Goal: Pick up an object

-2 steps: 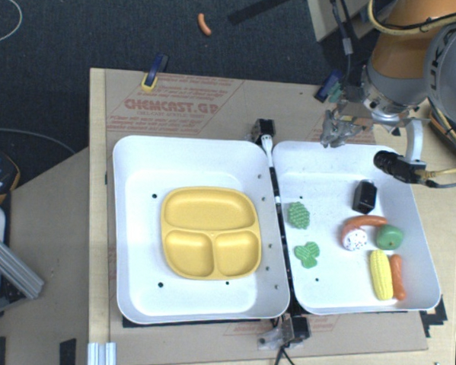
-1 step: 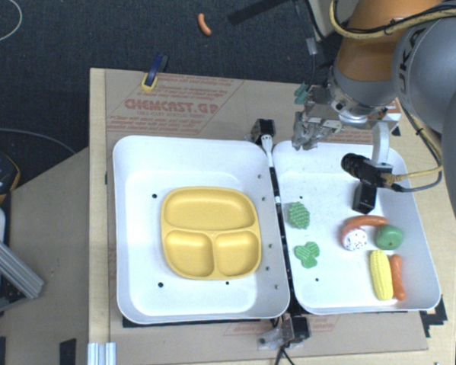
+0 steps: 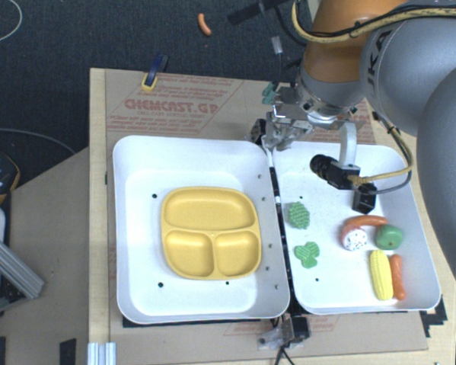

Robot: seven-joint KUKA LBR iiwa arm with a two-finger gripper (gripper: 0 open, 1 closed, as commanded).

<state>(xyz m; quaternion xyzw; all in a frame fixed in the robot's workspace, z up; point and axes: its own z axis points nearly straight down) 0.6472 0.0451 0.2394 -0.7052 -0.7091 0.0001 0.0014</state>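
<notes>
Gripper [image 3: 275, 136] hangs over the far end of the divide between the two white bins, and whether it is released or clenched I cannot tell. Right bin [image 3: 325, 294] holds two green toy pieces [image 3: 298, 214], a sausage [image 3: 365, 222], a white ball [image 3: 354, 239], a green ball [image 3: 390, 237], corn [image 3: 381, 274] and a carrot [image 3: 398, 275]. Left bin [image 3: 131, 211] holds a yellow divided tray [image 3: 210, 232]
</notes>
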